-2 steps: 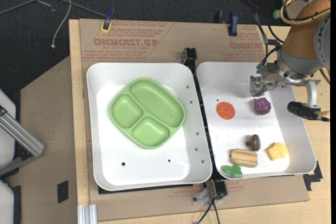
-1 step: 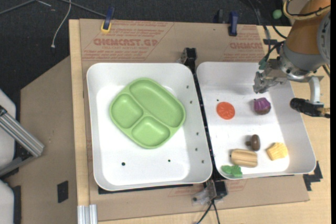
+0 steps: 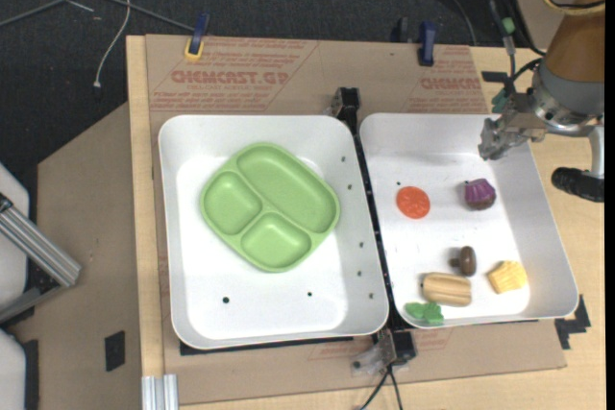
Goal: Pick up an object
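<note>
Purple object (image 3: 479,194): in right bin (image 3: 543,206), upper part — just below gripper (image 3: 492,145).
Gripper: above bin's far edge, apart from purple object; grip state cannot be told.
Orange disc (image 3: 413,203): left of purple object.

Arm (image 3: 577,53) came in from the right edge of the camera view, upper part of the frame. Orange band sat above a grey wrist section. Wrist pointed down and to the left. Gripper (image 3: 492,145) hung at the lower-left end of the wrist, metal-grey, small in view. Nothing was visible between its tips. Finger state was too small and blurred to read.
</note>
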{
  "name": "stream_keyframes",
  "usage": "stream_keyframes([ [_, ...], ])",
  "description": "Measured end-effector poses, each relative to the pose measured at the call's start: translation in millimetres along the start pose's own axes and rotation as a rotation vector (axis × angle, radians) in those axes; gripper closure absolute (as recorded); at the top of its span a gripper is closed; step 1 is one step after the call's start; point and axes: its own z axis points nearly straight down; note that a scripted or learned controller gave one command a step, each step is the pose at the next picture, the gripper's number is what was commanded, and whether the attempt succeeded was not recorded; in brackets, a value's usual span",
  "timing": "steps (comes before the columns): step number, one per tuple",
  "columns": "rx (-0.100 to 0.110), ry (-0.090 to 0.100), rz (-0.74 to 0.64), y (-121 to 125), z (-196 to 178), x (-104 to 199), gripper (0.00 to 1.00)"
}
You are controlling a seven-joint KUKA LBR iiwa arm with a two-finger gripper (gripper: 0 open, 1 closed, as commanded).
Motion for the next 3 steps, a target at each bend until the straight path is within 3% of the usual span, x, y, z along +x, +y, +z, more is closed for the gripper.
stream_keyframes([
  [1, -0.002, 0.000, -0.002, 1, -49, 0, 1.00],
  [3, 0.006, 0.004, -0.005, -25, -36, 109, 1.00],
])
